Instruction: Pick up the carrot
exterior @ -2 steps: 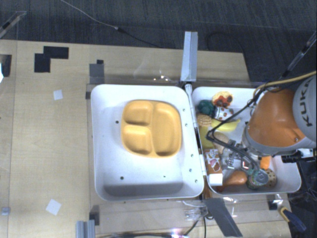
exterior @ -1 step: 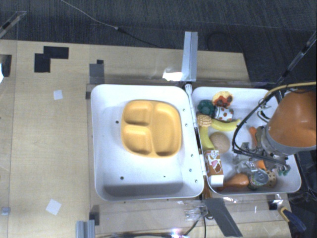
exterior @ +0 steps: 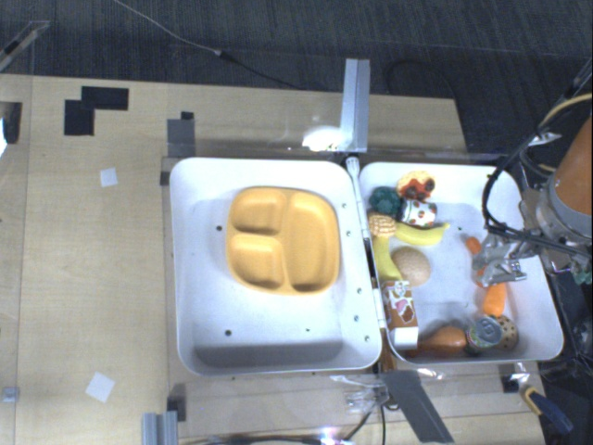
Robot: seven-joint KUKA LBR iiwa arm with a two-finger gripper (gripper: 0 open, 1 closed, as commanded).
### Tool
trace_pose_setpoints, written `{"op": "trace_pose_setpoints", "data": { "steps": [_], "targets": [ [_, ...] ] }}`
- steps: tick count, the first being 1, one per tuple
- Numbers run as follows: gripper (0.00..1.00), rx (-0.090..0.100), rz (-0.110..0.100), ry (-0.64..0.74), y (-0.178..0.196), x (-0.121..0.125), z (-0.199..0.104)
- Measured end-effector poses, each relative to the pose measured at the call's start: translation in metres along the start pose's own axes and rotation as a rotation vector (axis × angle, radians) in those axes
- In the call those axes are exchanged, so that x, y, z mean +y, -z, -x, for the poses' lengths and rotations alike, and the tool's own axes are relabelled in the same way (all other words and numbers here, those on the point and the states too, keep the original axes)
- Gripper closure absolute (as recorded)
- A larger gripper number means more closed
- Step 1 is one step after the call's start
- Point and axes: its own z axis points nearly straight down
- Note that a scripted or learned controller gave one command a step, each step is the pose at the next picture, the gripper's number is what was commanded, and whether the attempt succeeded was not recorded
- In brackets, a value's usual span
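The carrot (exterior: 496, 298) is an orange piece lying at a slant near the right side of the right bin (exterior: 547, 346). Its thick end shows below the gripper and a small orange tip (exterior: 473, 245) shows above it. The gripper (exterior: 499, 268), a grey metal head, sits directly over the carrot's middle and hides that part. The arm comes in from the right edge, with cables looping above it.
The right bin also holds a banana (exterior: 422, 235), corn (exterior: 381, 222), a tan egg-shaped piece (exterior: 411, 265), a green vegetable (exterior: 384, 200), a small carton (exterior: 400, 306), a brown sausage (exterior: 441, 339) and a round spotted toy (exterior: 489, 332). A yellow divided tray (exterior: 283, 239) lies in the left bin (exterior: 199, 341).
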Motion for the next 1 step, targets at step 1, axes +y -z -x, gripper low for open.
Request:
{"op": "trace_pose_setpoints", "data": {
  "steps": [1],
  "targets": [
    [0.00, 0.007, 0.004, 0.001, -0.0034, 0.0011, -0.0012]
  ]
}}
